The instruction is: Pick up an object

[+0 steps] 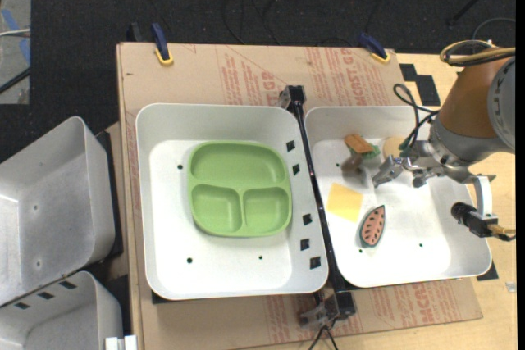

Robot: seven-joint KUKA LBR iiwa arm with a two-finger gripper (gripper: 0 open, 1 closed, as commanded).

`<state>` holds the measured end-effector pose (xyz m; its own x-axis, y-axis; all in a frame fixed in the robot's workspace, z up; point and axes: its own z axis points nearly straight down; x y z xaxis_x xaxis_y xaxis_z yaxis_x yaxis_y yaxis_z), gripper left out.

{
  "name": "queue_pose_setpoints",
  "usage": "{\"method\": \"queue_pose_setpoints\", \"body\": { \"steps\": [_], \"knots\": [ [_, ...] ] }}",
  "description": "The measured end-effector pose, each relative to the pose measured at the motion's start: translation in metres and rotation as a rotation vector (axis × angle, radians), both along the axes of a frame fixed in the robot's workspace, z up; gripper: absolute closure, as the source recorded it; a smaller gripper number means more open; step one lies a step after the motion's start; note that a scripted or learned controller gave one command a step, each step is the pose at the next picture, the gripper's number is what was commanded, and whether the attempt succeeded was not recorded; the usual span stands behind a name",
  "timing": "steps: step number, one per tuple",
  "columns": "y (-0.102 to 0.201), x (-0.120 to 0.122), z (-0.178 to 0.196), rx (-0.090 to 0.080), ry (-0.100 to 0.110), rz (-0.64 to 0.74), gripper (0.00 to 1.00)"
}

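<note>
The watermelon slice (372,226) lies low in the right bin (459,258), its long axis running roughly 1 to 7 o'clock, with a yellow square (344,202) just beside it at 10 o'clock. Farther up sits a brown piece (358,144) beside a small green bit (375,151). The jaws (385,174) reach in from 3 o'clock and hover near the brown piece, which lies at about 11 o'clock from them; the slice lies at about 6 o'clock. Nothing sits between the jaws (whether they stand wide or narrow I cannot tell). The left bin (164,258) holds a green tray (240,188). The brown piece looks the nearer target, I judge.
</note>
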<state>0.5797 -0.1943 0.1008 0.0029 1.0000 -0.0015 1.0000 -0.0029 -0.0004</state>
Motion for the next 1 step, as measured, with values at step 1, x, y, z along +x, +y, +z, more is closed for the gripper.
{"method": "queue_pose_setpoints", "body": {
  "steps": [1],
  "knots": [
    [0.0008, 0.0011, 0.0120, -0.001, -0.004, 0.001, 1.00]
  ]
}}
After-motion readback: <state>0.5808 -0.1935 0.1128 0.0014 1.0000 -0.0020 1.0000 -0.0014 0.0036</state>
